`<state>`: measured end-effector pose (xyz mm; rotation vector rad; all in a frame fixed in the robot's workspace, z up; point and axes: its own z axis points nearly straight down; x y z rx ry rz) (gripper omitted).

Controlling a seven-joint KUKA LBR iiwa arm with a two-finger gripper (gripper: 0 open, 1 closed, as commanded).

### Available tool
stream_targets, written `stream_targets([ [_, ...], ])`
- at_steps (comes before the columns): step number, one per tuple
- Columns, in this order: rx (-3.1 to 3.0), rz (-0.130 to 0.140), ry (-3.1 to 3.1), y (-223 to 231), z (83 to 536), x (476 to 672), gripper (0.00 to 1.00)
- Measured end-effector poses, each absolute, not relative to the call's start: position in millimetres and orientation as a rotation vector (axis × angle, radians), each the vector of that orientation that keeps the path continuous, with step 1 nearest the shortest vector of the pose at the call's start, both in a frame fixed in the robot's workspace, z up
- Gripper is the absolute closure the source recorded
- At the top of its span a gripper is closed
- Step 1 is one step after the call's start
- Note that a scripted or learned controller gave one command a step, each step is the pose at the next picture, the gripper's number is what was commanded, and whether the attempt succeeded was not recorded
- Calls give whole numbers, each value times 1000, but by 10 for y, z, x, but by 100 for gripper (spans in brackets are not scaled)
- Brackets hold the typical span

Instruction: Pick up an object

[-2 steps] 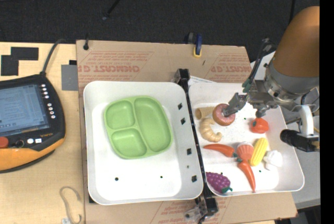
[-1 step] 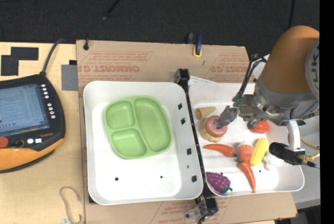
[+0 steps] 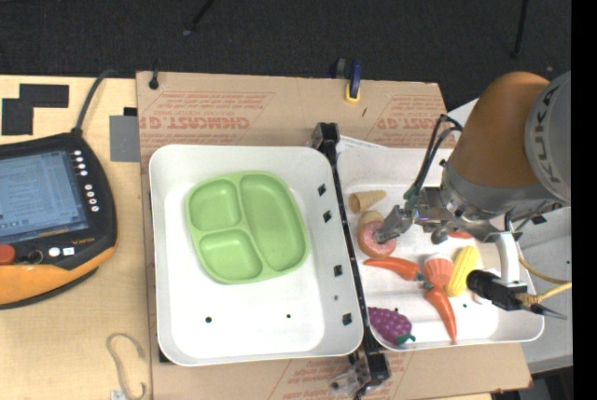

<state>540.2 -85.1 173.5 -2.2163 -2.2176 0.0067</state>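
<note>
1. As you scan from the left edge, you meet the teach pendant (image 3: pixel 42 216) lying on the bench, its screen lit and its orange underside facing you.
2. Next you reach the left bin (image 3: pixel 177 314), which holds a green divided plate (image 3: pixel 247 227) with three compartments, sitting flat near the bin's middle.
3. Past the black divider you come to the right bin (image 3: pixel 396 170), where the toy food lies: a cone (image 3: pixel 367 200) at the top, a pink donut (image 3: pixel 376 238) below it, an orange carrot (image 3: pixel 394 267) beside that, purple grapes (image 3: pixel 391 324) at the front, and yellow corn (image 3: pixel 461 268) with another orange piece (image 3: pixel 440 303) further right.
4. You see the gripper (image 3: pixel 399 223) hanging just over the donut's upper right edge; you cannot tell from this slant whether its fingers are spread or closed, or whether they touch the donut.
5. Rightmost, the grey arm with its orange band (image 3: pixel 499 132) leans in above that bin.
</note>
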Motion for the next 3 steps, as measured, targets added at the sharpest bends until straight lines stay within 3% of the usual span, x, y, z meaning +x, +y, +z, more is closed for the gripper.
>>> stream_targets([
  [1,-2230,7,-2221,-960,1153,5399,0],
  [2,-2239,0,-2225,-1017,930,5433,0],
  [3,-2237,-23,-2212,-968,1065,5459,100],
])
